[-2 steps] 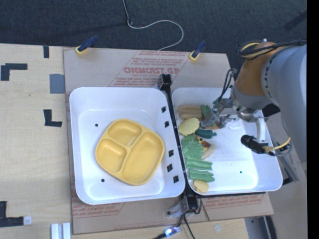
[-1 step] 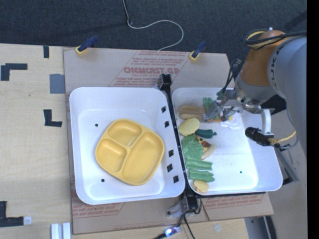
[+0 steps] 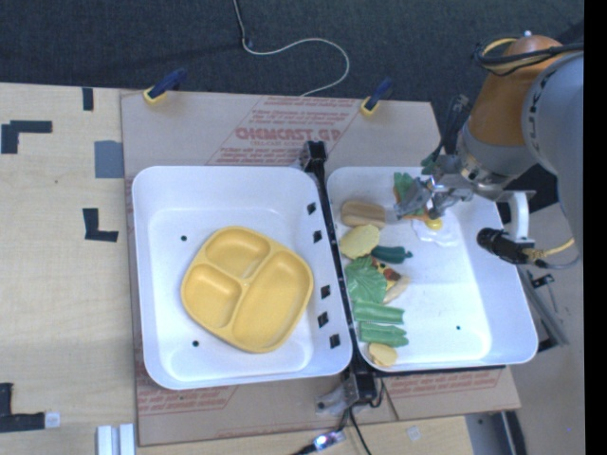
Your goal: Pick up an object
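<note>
- Hand [image 3: 424, 200] low over the far end of the right bin [image 3: 493, 344], beside a green toy piece [image 3: 408, 190] — grip state impossible to tell.
- Pile of toy food [image 3: 375, 287] along that bin's left wall, near the hand.
- Yellow divided plate [image 3: 248, 288] in the left bin [image 3: 156, 282] — well apart from the hand.

A: The yellow divided plate [image 3: 248, 287] looks like smooth plastic with a soft sheen.
B: Both white bins [image 3: 152, 254] look glossy plastic; the cardboard sheet [image 3: 275, 131] beneath looks matt brown.
</note>
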`<move>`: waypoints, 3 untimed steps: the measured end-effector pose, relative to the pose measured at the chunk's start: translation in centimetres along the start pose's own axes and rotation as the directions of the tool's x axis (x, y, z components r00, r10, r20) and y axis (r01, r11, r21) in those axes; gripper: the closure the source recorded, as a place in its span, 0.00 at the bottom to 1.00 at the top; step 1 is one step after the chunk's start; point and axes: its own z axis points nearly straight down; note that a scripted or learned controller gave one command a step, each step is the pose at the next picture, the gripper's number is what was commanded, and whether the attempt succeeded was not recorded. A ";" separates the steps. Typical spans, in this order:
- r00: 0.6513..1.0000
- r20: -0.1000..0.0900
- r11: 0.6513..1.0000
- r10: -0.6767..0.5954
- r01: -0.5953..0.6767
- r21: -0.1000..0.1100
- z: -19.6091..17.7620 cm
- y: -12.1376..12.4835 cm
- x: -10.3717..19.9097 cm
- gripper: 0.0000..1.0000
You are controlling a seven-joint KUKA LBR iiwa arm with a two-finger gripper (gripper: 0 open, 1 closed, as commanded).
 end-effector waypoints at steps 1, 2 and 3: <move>1.000 0.000 1.000 0.000 0.000 0.000 -4.8 0.0 0.1 1.00; 1.000 -0.001 1.000 -0.005 0.005 0.001 -5.7 2.9 5.4 1.00; 1.000 0.001 1.000 -0.001 0.001 0.003 -4.2 4.1 7.8 1.00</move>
